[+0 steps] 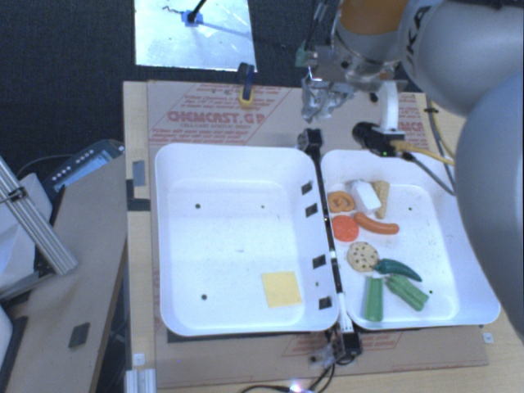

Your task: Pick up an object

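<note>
The arm [458, 64] enters from the upper right of the frame, grey and large, with the orange band [372, 6] near the top edge. Its gripper [318, 109] hangs at the top centre, above the far ends of the two bins, over the brown cardboard sheet [213, 113] that covers the surface. The jaws are small and partly blurred here, so I cannot tell if they are wide or narrow; nothing is visible between them.

The left bin [172, 170] takes the centre left of the frame. In it lies one flat yellow square [281, 289], close to the lower right corner of this bin, well apart from the gripper.

The right bin [467, 301] is at the centre right, and all other objects are collected in its left half. Near the top lies a round orange piece [341, 201], just beside a pale wedge [368, 195]. Below them is an orange sausage [377, 225], and left of it a red disc [345, 229]. Under the disc is a round cookie [362, 256] with dark spots. A dark green pepper [399, 268] lies right of the cookie, and two green cylinders [374, 299] are at the bottom, one upright in the picture and one slanted.

A black divider strip [323, 219] runs between the bins.
</note>
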